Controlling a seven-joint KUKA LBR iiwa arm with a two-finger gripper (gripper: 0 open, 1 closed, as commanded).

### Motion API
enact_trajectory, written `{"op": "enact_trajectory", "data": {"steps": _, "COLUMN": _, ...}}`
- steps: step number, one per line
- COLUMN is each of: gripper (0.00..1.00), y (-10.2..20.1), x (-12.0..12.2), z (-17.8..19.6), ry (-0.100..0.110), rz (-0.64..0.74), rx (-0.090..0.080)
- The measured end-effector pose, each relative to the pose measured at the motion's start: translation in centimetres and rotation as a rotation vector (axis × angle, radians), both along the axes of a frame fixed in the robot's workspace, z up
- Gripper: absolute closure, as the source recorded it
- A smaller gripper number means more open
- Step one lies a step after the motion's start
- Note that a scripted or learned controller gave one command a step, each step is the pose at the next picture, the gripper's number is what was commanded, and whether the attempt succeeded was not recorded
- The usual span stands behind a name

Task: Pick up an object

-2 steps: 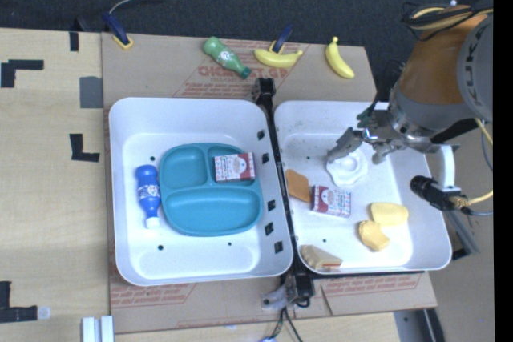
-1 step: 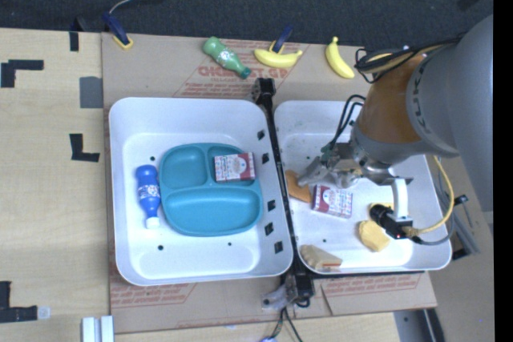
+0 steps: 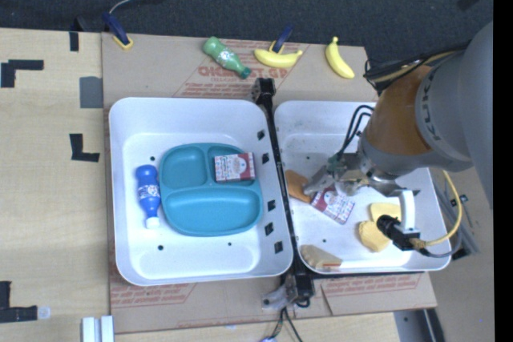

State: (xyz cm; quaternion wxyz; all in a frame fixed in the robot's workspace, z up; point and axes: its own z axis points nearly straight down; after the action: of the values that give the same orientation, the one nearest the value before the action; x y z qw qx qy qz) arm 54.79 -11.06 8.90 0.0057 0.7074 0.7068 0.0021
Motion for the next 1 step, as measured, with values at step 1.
{"op": "enact_trajectory", "data": {"steps": 1, "gripper": 1.00, "y": 0.03, "x": 0.03, "z": 0.97, "ry": 0.000, "rz": 0.000, "rx": 0.001}}
